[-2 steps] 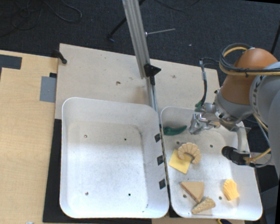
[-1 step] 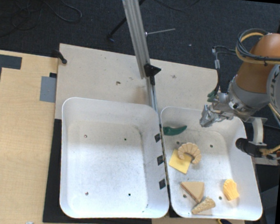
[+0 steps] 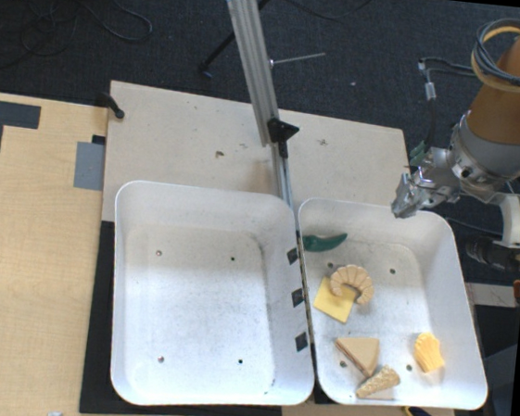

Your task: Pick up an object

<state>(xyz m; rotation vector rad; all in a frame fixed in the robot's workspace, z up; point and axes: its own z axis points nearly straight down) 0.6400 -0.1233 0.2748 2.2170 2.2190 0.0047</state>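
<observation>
Jaws on the gripper (image 3: 408, 202) are too small and dark against the bin rim to read, so whether they are spread or pressed together cannot be told; nothing is seen between them. That gripper hangs at the upper right of the frame, over the far rim of the right bin (image 3: 464, 263), with the grey arm (image 3: 498, 136) and its orange band rising behind it toward the top right corner.

All the pickable things lie in the right bin, well apart from the gripper and lower in the frame. A green piece (image 3: 323, 241) rests near the bin's upper left, close to the divider. Just below it a croissant-shaped pastry (image 3: 352, 282) overlaps the upper edge of a yellow cheese slice (image 3: 333, 301). Further down, a sandwich wedge (image 3: 359, 353) touches a small cone-like piece (image 3: 377, 383), and a yellow ridged object (image 3: 428, 351) sits alone toward the right wall.

At the centre and left of the frame lies the left bin (image 3: 131, 272). A slanted aluminium rail (image 3: 257, 72) runs from the top centre down to the seam between the bins, with black clips (image 3: 297, 296) along that seam.
</observation>
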